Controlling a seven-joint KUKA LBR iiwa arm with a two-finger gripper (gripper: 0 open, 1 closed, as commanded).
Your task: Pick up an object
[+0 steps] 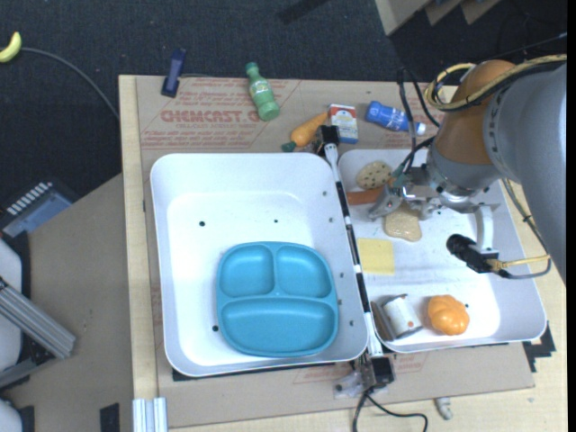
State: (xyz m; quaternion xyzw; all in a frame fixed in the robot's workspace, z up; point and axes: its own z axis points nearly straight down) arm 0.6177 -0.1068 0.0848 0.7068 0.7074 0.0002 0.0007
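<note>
The gripper [402, 201] hangs low over the far half of the right bin [517, 318], its metal fingers splayed apart with nothing between them, tips just above a pale beige lump [404, 227] — the likeliest thing to pick.

That lump looks like soft toy food: light, probably yielding and a little slick, low to the floor. I would close across its narrow width, pressing down to the bin floor so the fingers get under its edges.

In the right bin, counted: one beige lump, one speckled cookie [373, 173] near the far left corner, one yellow cheese square [377, 256] by the left wall, one small can [395, 314] and one orange fruit [447, 314] along the near edge.

The left bin [180, 196] holds one blue divided plate [276, 297].

Beyond the bins on the bench: one green bottle [262, 92], one carrot [309, 130], one small carton [343, 122], one blue bottle [389, 115].
</note>
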